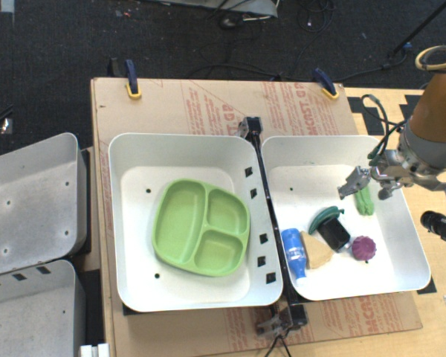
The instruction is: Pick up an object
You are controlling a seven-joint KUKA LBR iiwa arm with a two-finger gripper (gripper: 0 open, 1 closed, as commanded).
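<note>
My gripper [367, 187] hangs over the far right part of the right bin [401, 274], its fingers spread apart and open. A small green object [366, 202] lies on the bin floor just below and between the fingertips, not gripped. Nearer the bin's middle lie a black block [333, 234] with a teal brush-like piece [325, 216] against it, a purple lump [363, 248], a blue bottle [293, 253] and a tan flat piece [320, 257].
The left bin [126, 199] holds a green divided plate [201, 227]. A black divider [264, 199] runs between the two bins. The arm enters from the right, over the right bin's far rim. White lids [30, 192] lie off the bench at left.
</note>
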